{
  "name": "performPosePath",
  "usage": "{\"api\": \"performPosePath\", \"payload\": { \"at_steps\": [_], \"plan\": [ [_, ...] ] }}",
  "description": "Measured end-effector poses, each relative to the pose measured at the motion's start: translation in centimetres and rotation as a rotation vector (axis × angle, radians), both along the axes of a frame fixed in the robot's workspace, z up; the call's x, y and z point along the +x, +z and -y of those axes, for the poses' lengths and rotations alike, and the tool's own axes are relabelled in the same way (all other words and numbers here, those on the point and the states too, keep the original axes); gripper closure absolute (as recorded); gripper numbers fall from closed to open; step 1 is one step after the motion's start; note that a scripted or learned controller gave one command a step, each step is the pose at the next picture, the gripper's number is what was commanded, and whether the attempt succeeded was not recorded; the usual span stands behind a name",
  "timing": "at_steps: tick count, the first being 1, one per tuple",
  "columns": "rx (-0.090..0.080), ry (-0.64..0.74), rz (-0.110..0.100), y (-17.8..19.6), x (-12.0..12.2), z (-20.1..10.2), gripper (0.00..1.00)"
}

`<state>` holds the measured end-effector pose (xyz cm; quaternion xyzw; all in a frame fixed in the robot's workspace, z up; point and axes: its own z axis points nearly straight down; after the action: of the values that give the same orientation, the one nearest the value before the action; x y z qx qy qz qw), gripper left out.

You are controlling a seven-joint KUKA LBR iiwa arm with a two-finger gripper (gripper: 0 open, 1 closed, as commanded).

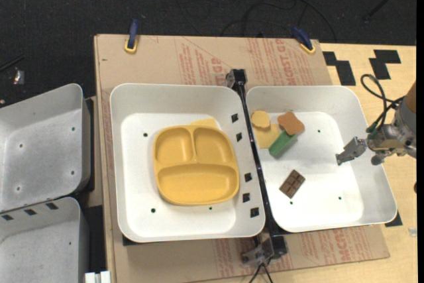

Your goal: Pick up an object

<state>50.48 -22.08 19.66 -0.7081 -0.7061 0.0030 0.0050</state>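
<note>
Nearest the camera, at the bench's front edge, a black clamp (265,250) sat below the seam where the two bins met. Taking the right bin (351,209) as the landmark: a brown chocolate-bar piece (292,183) lay on its floor toward the front, left of centre. Toward its back left corner a cluster of toy foods rested together: a green block (281,144), a pale yellow wedge (265,136) touching it, a round yellow piece (260,119) behind that, and an orange-brown piece (291,122) just beside the green block. The gripper (350,152) hovered over the bin's right side, near its right wall, well apart from the foods and pinching nothing; whether its claw was spread or pressed together could not be told. To the left of the right bin, the left bin (132,162) carried a yellow divided plate (197,165) with a pale yellow sheet (207,123) peeking out behind it.
</note>
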Motion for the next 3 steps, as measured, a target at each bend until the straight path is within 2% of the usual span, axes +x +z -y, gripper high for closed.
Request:
{"api": "performPosePath", "payload": {
  "at_steps": [1, 3],
  "plan": [
    [-0.003, 0.004, 0.011, 0.6, 0.3, 0.0, 0.0],
    [-0.002, 0.001, 0.008, -10.7, 0.0, -1.1, 0.0]
  ]
}}
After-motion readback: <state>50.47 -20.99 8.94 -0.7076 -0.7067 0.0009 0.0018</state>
